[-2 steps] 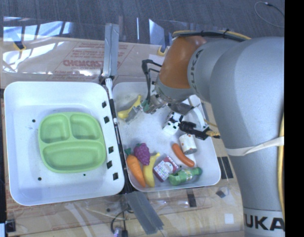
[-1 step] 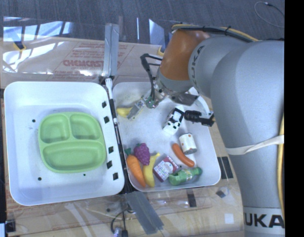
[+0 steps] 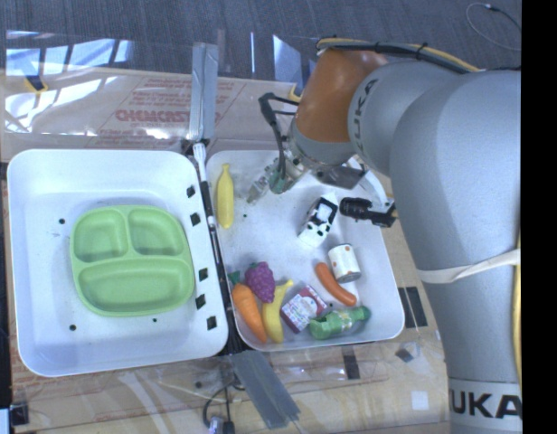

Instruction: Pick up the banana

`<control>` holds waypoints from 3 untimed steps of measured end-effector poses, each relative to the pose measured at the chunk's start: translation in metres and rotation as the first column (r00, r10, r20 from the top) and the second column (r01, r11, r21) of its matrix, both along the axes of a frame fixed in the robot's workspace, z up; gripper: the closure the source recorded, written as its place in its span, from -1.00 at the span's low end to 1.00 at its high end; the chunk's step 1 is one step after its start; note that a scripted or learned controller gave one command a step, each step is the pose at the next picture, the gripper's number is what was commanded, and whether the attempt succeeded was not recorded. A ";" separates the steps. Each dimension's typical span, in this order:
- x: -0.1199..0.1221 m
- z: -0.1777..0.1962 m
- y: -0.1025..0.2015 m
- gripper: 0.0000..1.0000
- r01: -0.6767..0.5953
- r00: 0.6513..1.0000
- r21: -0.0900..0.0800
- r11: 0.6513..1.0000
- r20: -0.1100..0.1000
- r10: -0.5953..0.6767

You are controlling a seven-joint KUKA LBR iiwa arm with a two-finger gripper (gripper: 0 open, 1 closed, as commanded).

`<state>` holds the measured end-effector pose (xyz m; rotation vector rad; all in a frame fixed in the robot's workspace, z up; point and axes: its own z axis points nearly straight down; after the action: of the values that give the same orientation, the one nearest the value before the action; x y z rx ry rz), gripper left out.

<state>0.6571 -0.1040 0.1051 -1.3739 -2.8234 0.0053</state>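
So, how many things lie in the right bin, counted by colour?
Yellow: 2, banana and a second yellow piece
Orange: 2, carrot, sausage
Purple: 1, grapes
Green: 1
Red: 1, carton
White: 2, cow, can
Total: 9

Bulky grey arm (image 3: 450, 179) with smooth rounded casings, orange band (image 3: 328, 93) above wrist, white "UKA" lettering (image 3: 485, 407) on lower casing, thin black cable (image 3: 277, 125) looped beside wrist, small metallic two-finger gripper (image 3: 268, 184).

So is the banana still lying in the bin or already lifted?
Lying in the bin. The banana rests flat by the right bin's left wall, apart from the gripper.
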 end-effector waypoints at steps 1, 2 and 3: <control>0.000 0.000 0.000 -1.00 0.000 1.000 0.000 1.000 0.000 0.000; -0.012 -0.012 0.009 -1.00 -0.354 0.935 0.002 0.935 0.002 0.354; -0.012 -0.012 0.009 -1.00 -0.354 0.935 0.002 0.935 0.003 0.354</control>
<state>0.6451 -0.0952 0.0926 -0.8445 -3.0257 0.0007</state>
